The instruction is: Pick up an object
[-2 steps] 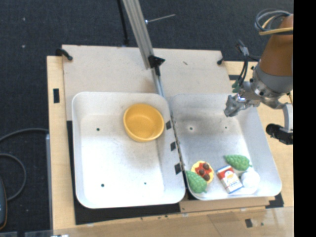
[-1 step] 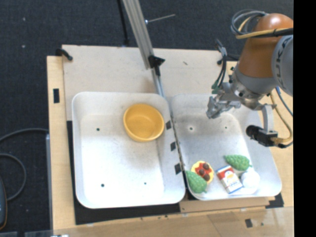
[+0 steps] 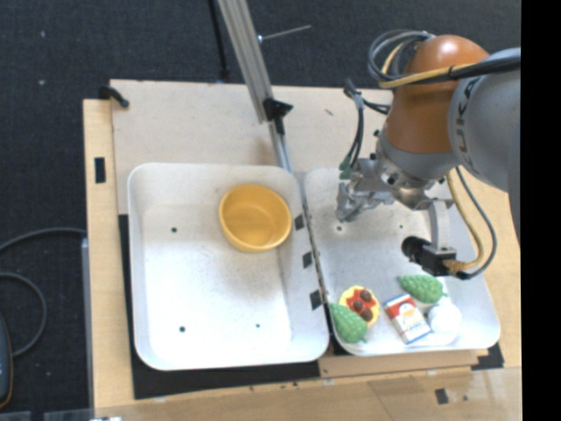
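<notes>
My gripper [image 3: 349, 202] hangs over the upper left part of the right bin [image 3: 368, 253], below the orange wrist band. Nothing shows between its fingers, and the bin floor beneath it is bare. The objects lie apart from it along the bin's front edge: a yellow piece with red spots [image 3: 361, 303], a green leafy toy [image 3: 350, 324] beside it, a red and white carton [image 3: 407, 317], another green toy [image 3: 421, 287] and a white round item [image 3: 444, 319]. A yellow bowl [image 3: 254, 217] sits upright in the left bin [image 3: 175, 279].
A metal pole [image 3: 254, 68] slants down to the divider between the bins. A black cable fitting [image 3: 428, 253] hangs over the right bin's right side. The bench edge [image 3: 101, 235] borders the bins on the left.
</notes>
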`<state>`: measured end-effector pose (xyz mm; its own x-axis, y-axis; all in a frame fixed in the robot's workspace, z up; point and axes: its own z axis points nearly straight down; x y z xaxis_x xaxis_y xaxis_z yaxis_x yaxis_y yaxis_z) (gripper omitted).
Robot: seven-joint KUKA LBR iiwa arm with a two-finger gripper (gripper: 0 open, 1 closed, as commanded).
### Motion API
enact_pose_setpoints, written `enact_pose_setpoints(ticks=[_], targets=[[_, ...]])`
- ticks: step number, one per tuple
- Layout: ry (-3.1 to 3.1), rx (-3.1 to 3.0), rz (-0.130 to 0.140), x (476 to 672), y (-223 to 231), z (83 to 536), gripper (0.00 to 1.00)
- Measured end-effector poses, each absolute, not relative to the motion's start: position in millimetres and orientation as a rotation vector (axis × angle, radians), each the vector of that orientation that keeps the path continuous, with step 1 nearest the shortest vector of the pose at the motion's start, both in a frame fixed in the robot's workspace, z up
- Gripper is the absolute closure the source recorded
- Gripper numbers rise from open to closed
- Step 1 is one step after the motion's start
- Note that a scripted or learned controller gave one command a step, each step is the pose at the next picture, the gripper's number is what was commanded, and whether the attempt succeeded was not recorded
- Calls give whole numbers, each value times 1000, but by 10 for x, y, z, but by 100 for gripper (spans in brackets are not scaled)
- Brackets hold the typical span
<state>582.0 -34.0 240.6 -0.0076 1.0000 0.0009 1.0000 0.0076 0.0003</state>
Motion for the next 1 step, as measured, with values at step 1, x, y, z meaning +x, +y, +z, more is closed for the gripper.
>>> enact_pose_setpoints(ticks=[1], targets=[[-2231, -2210, -5, 5727, 226, 2507, 100]])
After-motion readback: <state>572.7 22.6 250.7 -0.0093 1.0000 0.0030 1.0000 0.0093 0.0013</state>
